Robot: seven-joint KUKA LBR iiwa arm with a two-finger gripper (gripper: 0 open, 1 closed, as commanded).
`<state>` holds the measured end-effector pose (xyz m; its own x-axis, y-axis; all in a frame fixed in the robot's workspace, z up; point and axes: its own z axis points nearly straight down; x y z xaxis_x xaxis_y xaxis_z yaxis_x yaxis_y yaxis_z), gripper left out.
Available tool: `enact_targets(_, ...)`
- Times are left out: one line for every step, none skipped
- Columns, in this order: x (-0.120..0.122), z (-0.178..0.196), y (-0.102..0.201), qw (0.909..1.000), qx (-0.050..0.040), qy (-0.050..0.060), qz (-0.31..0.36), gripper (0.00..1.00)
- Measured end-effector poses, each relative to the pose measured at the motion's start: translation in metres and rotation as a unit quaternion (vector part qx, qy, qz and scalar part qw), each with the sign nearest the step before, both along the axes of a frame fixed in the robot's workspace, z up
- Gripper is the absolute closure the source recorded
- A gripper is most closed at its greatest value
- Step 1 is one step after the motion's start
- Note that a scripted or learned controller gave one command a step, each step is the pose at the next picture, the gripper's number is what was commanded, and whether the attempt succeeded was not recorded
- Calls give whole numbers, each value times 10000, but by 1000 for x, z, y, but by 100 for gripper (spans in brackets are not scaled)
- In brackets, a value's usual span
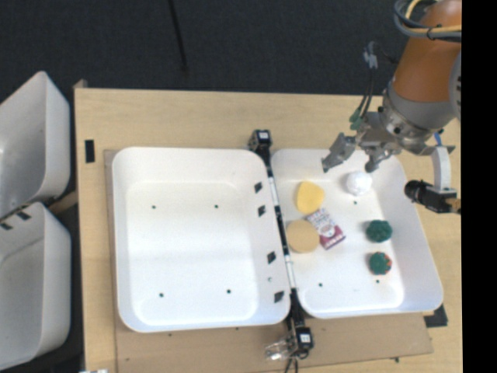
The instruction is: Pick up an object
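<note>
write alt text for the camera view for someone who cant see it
A gripper, fingers spread, hangs over the right bin, just above a white ball. That bin also holds a yellow piece, a tan disc, a packet and two green balls.

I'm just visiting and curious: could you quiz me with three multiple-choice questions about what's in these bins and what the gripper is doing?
1. Which bin holds the objects? A) left B) right C) both
2. How many dark green round objects are there? A) one B) two C) four
3. The grey two-finger gripper is: A) spread open B) clamped on the yellow piece C) holding the packet

Answers: 1 B, everything lies in the right white bin. 2 B, one green ball and another. 3 A, its fingers stand apart above the small white ball.
</note>
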<state>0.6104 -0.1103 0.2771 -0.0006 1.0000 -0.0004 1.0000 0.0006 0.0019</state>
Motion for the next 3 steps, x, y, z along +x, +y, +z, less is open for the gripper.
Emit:
enact_targets(59,-81,42,10000,3,26,24,0)
enact_targets(59,-65,39,10000,-5,-7,11,100)
enact_targets(-3,2,63,10000,8,-13,17,100)
